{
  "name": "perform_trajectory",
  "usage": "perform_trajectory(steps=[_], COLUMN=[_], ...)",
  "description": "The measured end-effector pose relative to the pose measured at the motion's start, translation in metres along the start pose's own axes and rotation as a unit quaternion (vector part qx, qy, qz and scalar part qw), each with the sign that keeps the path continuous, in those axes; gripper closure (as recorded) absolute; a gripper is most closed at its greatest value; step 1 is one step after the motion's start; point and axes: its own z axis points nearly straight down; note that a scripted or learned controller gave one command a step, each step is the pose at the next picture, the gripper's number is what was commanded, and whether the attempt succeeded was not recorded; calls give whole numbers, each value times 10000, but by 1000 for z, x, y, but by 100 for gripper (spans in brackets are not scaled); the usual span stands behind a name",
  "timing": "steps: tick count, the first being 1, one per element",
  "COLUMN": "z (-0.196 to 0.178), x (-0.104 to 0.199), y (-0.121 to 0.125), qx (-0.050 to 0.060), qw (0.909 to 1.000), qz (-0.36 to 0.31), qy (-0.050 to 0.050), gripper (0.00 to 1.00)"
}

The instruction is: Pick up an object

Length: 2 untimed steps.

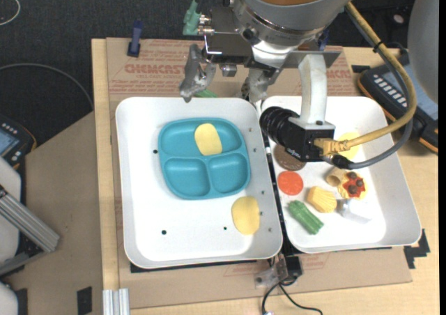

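My gripper hangs over the back rim of the left bin, open, with nothing between its fingers. Below and in front of it a teal divided plate lies in the left bin, with a pale yellow piece in its top compartment. A second yellow piece lies loose near that bin's front right corner. The right bin holds an orange-red disc, a green piece, a yellow ridged piece and a small tan item with red berries.
A black camera unit on a white bracket with a yellow cable hangs over the right bin's back left, partly covering a brown disc. A blue clip sits on the cardboard behind the bins.
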Motion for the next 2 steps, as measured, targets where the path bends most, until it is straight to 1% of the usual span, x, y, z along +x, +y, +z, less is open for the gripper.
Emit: perform_trajectory(steps=[1,2], z=[76,61], x=[-14,-12], y=[-2,-1], qx=[95,38], qw=[9999,10000], qz=[22,11], qy=[-46,-18], gripper=[0,100])
